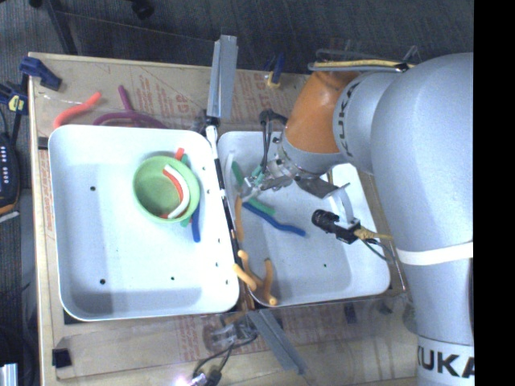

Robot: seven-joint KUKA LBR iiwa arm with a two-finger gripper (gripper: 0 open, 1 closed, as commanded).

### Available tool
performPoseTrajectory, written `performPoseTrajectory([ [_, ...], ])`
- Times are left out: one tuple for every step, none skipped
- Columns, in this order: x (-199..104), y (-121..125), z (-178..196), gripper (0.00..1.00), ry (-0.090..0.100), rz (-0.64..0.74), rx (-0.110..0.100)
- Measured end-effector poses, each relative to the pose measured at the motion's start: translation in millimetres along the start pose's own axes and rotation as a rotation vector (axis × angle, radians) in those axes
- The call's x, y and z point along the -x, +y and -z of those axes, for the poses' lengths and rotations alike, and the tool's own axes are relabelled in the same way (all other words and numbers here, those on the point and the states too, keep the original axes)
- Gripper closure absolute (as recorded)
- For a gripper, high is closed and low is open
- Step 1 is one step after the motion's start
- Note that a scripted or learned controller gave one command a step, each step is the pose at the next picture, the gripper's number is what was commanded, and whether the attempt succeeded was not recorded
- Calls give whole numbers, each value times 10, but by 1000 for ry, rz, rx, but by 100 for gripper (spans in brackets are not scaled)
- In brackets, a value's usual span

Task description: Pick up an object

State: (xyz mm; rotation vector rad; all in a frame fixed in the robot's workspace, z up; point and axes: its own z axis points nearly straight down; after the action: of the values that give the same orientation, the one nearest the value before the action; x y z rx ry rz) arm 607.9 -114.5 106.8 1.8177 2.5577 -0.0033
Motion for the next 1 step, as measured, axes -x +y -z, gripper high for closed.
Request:
performPoseTrajectory([
  [21, -8, 4, 0, -3, -2, -1],
])
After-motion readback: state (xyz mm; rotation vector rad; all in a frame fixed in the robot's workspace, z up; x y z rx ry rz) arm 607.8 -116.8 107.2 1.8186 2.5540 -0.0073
